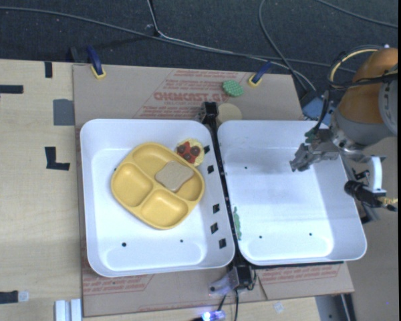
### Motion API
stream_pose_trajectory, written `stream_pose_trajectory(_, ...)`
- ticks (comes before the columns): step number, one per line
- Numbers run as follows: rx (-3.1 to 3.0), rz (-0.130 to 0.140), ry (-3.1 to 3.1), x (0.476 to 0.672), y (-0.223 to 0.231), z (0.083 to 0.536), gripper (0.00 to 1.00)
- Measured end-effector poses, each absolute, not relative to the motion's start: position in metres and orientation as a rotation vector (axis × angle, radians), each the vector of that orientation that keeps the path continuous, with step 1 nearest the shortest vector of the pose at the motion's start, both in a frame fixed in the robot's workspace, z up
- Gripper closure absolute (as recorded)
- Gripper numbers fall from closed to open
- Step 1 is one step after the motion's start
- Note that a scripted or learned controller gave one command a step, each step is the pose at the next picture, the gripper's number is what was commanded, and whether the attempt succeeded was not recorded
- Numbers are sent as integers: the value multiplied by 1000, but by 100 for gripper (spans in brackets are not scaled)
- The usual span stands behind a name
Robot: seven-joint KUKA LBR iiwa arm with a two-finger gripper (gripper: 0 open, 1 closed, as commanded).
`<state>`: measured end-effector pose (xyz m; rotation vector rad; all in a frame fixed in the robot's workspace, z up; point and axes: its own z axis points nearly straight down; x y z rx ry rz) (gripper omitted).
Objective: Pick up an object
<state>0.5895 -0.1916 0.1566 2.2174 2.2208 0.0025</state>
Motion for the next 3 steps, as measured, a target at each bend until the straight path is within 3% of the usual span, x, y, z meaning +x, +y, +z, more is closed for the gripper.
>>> stream_pose_trajectory(2, 2216, 3, 2221, 590, -179, 247, 100)
stream_pose_trajectory(3, 2216, 2, 2229, 578, -126, 254, 100)
